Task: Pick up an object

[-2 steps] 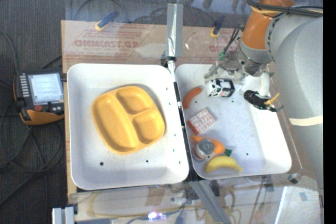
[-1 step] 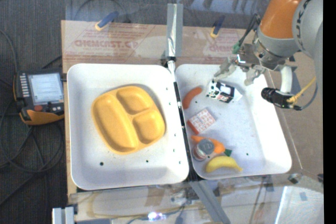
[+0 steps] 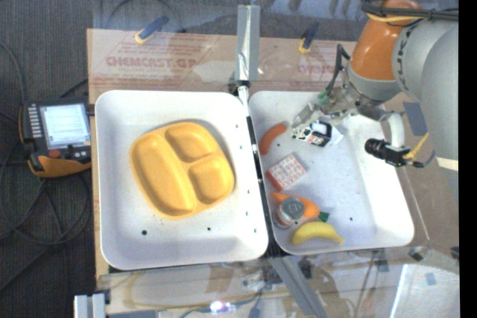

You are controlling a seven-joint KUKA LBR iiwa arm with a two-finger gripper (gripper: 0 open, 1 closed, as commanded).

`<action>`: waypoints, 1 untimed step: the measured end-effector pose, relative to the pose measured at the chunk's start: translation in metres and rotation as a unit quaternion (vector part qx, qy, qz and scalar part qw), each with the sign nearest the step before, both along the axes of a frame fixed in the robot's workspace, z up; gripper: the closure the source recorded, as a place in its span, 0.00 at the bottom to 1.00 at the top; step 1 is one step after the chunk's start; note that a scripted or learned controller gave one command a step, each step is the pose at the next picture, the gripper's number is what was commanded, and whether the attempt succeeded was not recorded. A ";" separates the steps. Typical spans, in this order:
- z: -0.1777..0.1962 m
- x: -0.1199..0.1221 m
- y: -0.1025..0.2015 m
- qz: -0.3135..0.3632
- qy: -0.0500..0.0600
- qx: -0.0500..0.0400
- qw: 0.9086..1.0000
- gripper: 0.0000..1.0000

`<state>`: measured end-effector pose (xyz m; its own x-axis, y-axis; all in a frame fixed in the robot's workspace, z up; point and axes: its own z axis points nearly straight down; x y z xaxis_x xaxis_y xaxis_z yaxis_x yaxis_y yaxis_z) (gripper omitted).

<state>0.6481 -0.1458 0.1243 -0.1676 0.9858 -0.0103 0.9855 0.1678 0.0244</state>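
The arm (image 3: 417,48) runs off the right edge, so its base is cut off. The gripper (image 3: 319,121) is small and blurred over the right bin (image 3: 373,197); its finger positions cannot be made out. A can (image 3: 287,212) partly hides a carrot (image 3: 298,202). The print on a small card (image 3: 287,171) is too small to read.
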 end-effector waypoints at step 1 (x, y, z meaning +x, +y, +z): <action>-0.009 -0.003 -0.003 -0.001 -0.009 -0.003 1.000 0.00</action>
<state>0.6448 -0.1487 0.1148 -0.1644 0.9862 -0.0199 0.9854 0.1651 0.0412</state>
